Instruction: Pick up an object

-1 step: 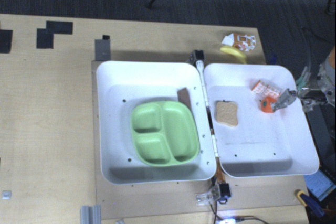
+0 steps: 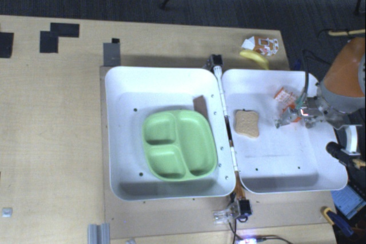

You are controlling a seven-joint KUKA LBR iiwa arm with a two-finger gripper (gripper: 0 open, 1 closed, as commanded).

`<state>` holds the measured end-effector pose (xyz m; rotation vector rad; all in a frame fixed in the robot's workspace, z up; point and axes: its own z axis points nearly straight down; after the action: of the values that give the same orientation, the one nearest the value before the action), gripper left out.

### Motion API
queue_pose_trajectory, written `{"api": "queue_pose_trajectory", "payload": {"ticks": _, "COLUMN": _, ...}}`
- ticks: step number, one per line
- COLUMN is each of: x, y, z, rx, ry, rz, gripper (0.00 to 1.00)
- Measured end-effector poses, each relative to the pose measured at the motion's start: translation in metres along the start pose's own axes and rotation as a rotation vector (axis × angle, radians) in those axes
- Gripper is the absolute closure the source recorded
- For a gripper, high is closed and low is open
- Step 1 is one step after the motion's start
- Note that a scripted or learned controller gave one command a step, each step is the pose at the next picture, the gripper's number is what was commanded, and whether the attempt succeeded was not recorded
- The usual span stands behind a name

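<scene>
In the right bin (image 2: 269, 177) a tan slice of bread (image 2: 247, 123) lies flat near the left wall. A small red and white packet (image 2: 284, 95) lies further back and to the right. My gripper (image 2: 287, 118) is low over the bin floor, just in front of the packet and right of the bread, apart from the bread. The arm with its orange band (image 2: 346, 72) reaches in over the bin's right rim.
The left bin (image 2: 123, 123) holds a green divided plate (image 2: 179, 144), with a small brown block (image 2: 199, 104) behind it. Beyond the right bin, a banana (image 2: 254, 56) and a small printed packet (image 2: 261, 44) lie on the bench.
</scene>
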<state>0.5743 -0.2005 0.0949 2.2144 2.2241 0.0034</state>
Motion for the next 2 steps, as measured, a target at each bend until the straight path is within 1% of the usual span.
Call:
{"api": "queue_pose_trajectory", "payload": {"ticks": 1, "x": 0.000, "y": 0.001, "z": -0.011, "rx": -0.003, "ry": 0.000, "rz": -0.002, "gripper": 1.00}}
{"api": "queue_pose_trajectory", "payload": {"ticks": 2, "x": 0.014, "y": 0.078, "z": -0.167, "rx": -0.006, "ry": -0.001, "rz": -0.003, "gripper": 1.00}}
